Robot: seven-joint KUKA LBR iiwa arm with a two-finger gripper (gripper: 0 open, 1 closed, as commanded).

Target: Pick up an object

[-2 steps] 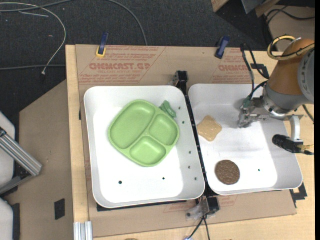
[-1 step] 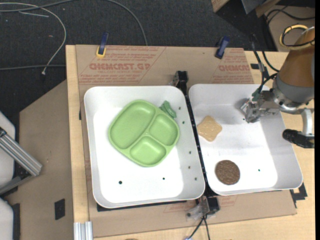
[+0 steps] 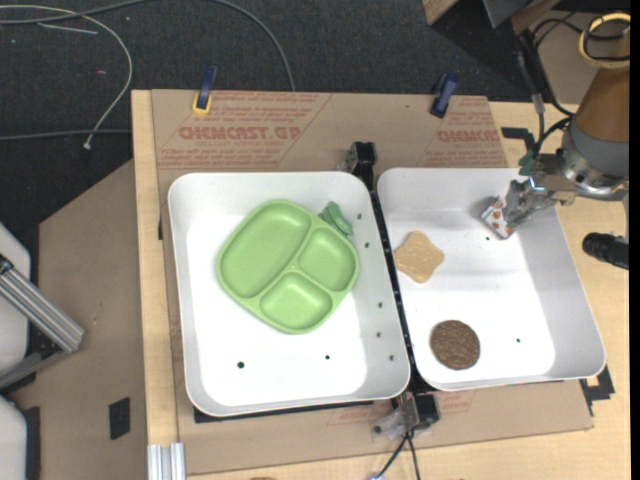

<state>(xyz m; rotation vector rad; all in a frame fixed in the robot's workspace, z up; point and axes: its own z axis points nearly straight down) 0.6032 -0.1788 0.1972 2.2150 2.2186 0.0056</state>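
A tan toast-shaped piece (image 3: 418, 256) lies at the left side of the right bin (image 3: 545, 298). A round brown patty (image 3: 455, 344) rests near that bin's front. My gripper (image 3: 506, 211) hangs over the bin's back right part, well to the right of the toast and apart from both pieces. A green divided plate (image 3: 288, 264) sits in the left bin (image 3: 200, 298), with a small dark green object (image 3: 337, 218) at its back right rim.
Both bins stand on a cardboard sheet (image 3: 250, 123) held by blue clamps (image 3: 206, 87) at the back. Black clips (image 3: 361, 155) join the bins at back and front. Cables (image 3: 120, 38) lie on the dark floor behind.
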